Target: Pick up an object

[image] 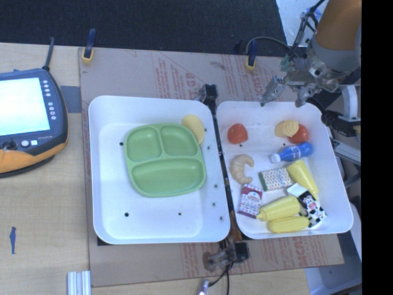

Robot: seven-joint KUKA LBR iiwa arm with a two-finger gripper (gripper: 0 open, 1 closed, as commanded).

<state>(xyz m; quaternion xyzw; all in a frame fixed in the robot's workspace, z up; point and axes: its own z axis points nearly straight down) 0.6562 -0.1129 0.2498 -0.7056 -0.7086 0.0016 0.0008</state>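
End effector hovers, fingers spread and empty, over the right bin's far edge; the orange pastry lies just below it, toward the bin's middle.

Two white bins are sitting side by side, holding one green divided tray, one lemon, one croissant, one tomato, one blue bottle and two corn cobs.

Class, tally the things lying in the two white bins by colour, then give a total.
Green: 1, tray
Yellow: 4, lemon, two corn cobs, wedge
Red: 2, tomato, small box
Blue: 1, bottle
Tan: 1, croissant
Mixed colours: 3
Total: 12
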